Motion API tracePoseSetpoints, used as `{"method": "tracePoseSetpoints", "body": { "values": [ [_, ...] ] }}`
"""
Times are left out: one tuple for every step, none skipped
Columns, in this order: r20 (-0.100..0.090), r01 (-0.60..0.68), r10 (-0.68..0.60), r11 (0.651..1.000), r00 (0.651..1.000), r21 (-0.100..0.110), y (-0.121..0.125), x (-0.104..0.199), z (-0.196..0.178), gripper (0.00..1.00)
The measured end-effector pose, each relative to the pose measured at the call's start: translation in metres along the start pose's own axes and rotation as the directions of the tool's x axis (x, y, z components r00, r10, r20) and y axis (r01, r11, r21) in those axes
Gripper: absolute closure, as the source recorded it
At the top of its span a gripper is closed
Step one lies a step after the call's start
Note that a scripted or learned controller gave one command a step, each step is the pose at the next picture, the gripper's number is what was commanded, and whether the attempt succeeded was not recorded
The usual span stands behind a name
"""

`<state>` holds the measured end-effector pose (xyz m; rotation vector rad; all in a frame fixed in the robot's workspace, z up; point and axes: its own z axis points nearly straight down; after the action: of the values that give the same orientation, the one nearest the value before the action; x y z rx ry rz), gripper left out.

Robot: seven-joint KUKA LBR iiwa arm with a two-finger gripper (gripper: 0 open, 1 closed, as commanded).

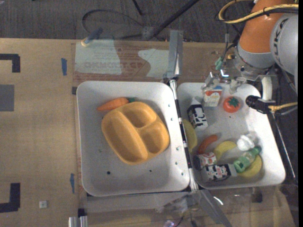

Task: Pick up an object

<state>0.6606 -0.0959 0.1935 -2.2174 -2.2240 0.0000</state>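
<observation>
Orange-banded arm sits highest in the shot, reaching in from the right, and its hand hangs at the far corner of the right bin. Spread or pressed together? I cannot tell from this angle. Nothing is visibly gripped.

Just below the hand stands a small carton, the likeliest pick, and it looks close to touching the hand, though contact is hard to judge. A tomato sits just beside it, and a dark can lies nearby towards the divider.

Here's the danger: that carton is light and upright, so an off-centre descent likely tips it or shoves it into the tomato, which would roll. It also stands near the bin's far wall, and the hand may catch that rim.

Further out, the near half of the bin is crowded: a red pepper, a lemon, a green bottle and a cow-print carton lie packed together. A grab there could pinch two things or none.

Over in the left bin, the yellow tray and carrot lie well apart from the action.
</observation>
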Motion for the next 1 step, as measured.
{"method": "tracePoseSetpoints", "body": {
  "values": [
    [0.002,0.089,-0.089,0.996,0.996,-0.007,0.0077,-0.0271,0.1061,0.0]
  ]
}}
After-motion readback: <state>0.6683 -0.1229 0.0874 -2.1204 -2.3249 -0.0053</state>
